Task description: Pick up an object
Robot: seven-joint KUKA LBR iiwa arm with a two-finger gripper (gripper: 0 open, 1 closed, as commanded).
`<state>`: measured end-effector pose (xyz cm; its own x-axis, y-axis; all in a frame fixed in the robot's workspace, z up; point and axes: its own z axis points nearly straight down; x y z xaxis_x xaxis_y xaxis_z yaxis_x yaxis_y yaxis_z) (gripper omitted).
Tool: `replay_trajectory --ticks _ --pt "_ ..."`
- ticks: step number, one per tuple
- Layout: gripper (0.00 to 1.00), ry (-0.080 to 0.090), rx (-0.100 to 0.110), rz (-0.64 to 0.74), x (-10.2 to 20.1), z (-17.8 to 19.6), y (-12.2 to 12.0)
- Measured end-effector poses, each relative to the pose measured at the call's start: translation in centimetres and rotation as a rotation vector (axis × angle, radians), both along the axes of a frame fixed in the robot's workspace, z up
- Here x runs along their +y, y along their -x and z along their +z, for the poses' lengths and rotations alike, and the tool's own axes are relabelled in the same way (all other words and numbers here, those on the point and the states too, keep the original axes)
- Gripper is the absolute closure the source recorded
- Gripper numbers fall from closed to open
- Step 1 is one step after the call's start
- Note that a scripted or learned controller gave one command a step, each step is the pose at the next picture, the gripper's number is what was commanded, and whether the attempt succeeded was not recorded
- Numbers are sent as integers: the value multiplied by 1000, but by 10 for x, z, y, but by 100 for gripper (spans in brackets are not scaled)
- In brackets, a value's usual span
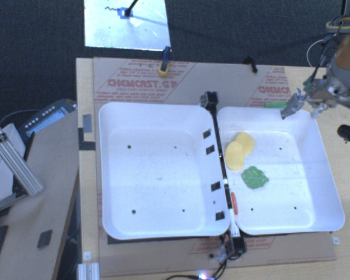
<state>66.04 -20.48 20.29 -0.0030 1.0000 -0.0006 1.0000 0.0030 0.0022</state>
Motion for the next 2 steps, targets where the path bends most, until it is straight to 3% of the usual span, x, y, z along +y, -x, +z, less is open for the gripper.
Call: replay_trajectory --ticks 1,2 --pt "0 5 -18 4 24 283 11" --pt "100 3 -6 7 24 284 10"
